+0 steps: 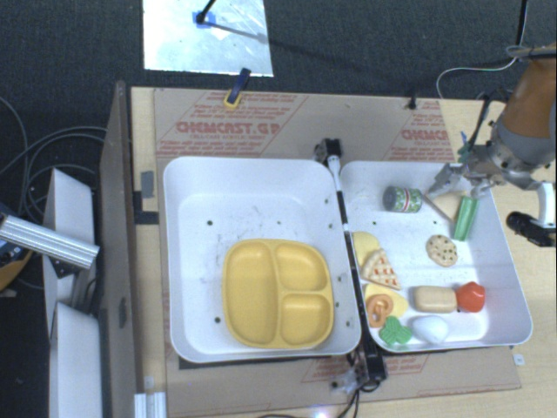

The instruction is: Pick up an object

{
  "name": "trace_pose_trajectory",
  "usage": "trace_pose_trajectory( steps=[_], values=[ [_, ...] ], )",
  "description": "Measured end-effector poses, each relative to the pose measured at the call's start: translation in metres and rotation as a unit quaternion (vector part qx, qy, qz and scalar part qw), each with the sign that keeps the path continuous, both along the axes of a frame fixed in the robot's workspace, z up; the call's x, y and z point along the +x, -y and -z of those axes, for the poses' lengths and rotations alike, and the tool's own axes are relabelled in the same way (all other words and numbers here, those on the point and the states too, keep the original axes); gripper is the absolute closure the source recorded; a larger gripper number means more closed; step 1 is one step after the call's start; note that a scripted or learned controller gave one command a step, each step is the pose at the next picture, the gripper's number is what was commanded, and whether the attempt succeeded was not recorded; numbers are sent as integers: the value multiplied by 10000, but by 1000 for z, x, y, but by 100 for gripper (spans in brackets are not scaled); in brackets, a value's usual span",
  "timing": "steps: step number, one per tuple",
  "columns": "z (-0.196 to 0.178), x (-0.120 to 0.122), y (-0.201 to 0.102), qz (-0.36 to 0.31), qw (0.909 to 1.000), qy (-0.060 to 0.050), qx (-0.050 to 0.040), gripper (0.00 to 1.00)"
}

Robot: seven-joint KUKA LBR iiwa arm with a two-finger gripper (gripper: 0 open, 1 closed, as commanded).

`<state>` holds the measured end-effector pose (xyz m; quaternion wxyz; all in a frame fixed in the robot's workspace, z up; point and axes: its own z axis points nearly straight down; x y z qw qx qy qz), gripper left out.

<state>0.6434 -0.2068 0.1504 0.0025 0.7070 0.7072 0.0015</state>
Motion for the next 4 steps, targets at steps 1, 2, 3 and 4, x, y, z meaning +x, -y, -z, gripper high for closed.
trace_pose_trajectory(
  steps=[1,2,3,4],
  values=[
    [68,-33,0,0,10000,-15,-6,0],
    [65,-15,-1,-21,10000,-4,4,0],
    [65,1,-1,-22,10000,-3,6,0],
    [53,0,0,-28,10000,-28,15,100]
  ],
)
